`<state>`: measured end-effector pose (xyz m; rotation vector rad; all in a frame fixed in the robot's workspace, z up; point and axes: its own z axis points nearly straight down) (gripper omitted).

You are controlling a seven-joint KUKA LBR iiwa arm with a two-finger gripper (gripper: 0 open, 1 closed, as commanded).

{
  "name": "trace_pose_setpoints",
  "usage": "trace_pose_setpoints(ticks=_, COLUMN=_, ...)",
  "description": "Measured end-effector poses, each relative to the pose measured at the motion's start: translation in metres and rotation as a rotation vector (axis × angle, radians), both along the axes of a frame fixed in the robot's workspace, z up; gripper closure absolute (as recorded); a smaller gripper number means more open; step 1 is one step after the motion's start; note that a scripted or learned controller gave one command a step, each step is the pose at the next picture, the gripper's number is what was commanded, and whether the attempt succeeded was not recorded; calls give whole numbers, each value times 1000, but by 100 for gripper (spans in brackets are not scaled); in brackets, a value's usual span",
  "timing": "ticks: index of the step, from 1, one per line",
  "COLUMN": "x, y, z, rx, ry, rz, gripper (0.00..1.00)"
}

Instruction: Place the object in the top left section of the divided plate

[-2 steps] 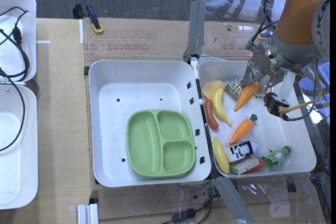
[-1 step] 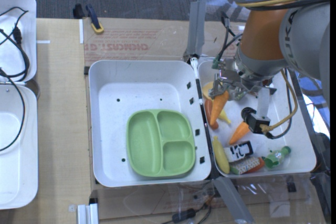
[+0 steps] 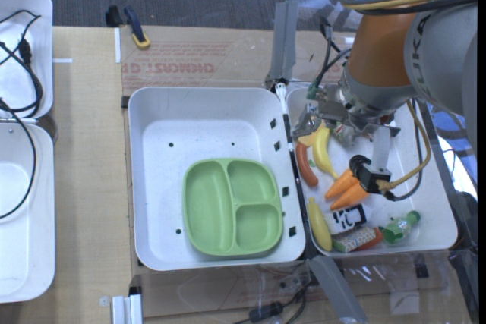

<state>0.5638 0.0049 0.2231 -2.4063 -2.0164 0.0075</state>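
Note:
A light green divided plate lies in the left bin, toward its front right, with one long section and two smaller ones. The grey arm with its orange band hangs over the back of the right bin. My gripper sits low beneath the wrist, just above a yellow banana and a red sausage. The wrist body hides most of it. Nothing lies on the plate.
The right bin also holds orange carrots, a second banana, a black-and-white tag, a green toy and a red piece. Cables loop around the wrist. A white sink-like unit stands at the far left.

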Motion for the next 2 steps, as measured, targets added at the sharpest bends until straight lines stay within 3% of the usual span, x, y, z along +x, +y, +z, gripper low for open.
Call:
trace_pose_setpoints(ticks=1, x=-8, y=18, z=-33, rx=0, ry=0, rz=-94, gripper=0)
trace_pose_setpoints(ticks=2, x=-8, y=16, z=-25, rx=-2, ry=3, rz=-99, gripper=100)
